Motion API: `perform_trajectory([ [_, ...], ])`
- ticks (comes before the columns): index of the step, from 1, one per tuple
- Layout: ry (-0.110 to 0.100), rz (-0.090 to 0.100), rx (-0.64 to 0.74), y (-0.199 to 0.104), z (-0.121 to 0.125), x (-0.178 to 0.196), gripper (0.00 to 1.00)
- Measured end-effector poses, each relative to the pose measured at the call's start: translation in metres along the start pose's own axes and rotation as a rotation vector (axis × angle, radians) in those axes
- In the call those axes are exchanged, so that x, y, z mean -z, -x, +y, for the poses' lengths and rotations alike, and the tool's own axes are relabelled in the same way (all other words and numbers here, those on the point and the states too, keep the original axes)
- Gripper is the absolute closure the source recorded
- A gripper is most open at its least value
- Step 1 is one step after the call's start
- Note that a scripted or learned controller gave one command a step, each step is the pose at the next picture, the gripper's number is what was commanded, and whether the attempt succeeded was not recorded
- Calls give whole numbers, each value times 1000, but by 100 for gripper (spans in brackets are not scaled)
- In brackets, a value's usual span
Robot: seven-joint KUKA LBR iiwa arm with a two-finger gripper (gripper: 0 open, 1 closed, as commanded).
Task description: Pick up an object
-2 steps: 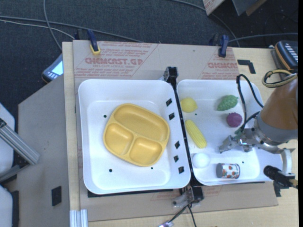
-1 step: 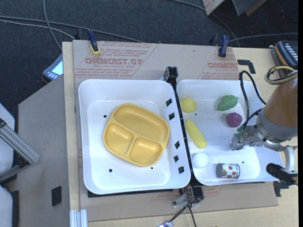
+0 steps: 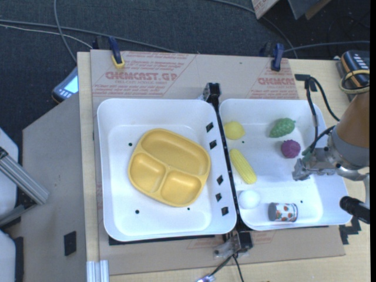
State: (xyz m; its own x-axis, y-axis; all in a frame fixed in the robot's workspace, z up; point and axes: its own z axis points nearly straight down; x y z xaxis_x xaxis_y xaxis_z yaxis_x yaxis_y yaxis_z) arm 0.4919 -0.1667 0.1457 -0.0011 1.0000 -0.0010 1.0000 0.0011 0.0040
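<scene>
The right bin (image 3: 329, 216) holds a yellow lemon (image 3: 234, 130), a yellow corn cob (image 3: 242, 165), a green bumpy fruit (image 3: 282, 127), a purple fruit (image 3: 290, 148), a white ball (image 3: 249, 200) and a small can lying on its side (image 3: 282, 212). My gripper (image 3: 304, 171) sits low over the right side of this bin, just below and to the right of the purple fruit. I see nothing between its fingers.
A yellow divided plate (image 3: 169, 167) lies in the left bin (image 3: 111, 175). A black divider with clips (image 3: 218, 157) runs between the bins. Cables (image 3: 317, 107) trail along the right bin's far right rim beside the arm (image 3: 355, 134).
</scene>
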Motion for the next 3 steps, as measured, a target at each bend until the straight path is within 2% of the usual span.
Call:
perform_trajectory([
  [1,4,-2,0,3,5,64,100],
  [2,0,0,1,4,6,87,100],
  [3,-5,3,5,-48,25,76,100],
])
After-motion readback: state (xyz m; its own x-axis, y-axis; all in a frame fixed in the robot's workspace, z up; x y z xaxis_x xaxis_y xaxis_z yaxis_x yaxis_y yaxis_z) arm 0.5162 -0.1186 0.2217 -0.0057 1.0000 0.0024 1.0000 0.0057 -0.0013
